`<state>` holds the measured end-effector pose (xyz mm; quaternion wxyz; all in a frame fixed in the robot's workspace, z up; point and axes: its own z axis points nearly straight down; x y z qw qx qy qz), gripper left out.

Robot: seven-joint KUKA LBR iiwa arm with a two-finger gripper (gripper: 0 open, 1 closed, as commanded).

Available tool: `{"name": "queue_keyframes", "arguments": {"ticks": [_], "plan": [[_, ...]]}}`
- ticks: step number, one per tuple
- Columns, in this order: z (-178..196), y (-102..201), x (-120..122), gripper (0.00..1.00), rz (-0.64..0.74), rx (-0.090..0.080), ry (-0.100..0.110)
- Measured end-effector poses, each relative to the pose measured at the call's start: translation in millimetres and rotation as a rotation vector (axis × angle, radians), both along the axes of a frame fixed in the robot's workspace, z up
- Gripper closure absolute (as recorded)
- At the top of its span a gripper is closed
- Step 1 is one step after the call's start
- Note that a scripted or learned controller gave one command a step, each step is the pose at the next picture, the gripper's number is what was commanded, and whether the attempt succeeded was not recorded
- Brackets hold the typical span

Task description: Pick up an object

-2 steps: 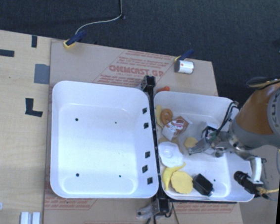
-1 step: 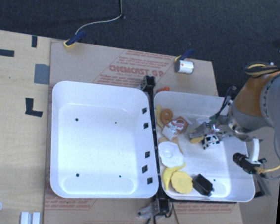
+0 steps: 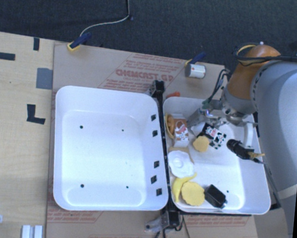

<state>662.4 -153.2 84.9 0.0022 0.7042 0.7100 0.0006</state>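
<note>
- End effector [image 3: 209,128] hangs low in the right bin [image 3: 253,177]; its finger state I cannot tell.
- Yellow ball [image 3: 201,143] just below looks light, rounded, possibly slippery; grip across its middle.

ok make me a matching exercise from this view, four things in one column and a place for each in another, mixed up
Things:
1. black block
2. white round piece
3. small yellow ball
4. blue-tipped clip

Places:
A. on the cardboard beyond the left bin's far corner
B. near corner of the right bin
C. right bin, close under the gripper
D. right bin, along the wall shared with the left bin

Pairs: 1-B, 2-D, 3-C, 4-A
</note>
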Motion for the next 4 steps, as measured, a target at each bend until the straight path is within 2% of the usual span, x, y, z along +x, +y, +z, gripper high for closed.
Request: {"name": "queue_keyframes", "arguments": {"ticks": [1, 2, 3, 4], "plan": [[1, 0, -48, 0.00, -0.009, -0.001, 0.004], [0, 24, -30, 0.00, -0.015, -0.007, 0.004], [10, 29, -29, 1.00, -0.008, -0.004, 0.004], [107, 97, 9, 1.00, 0.000, 0.003, -0.007]]}}
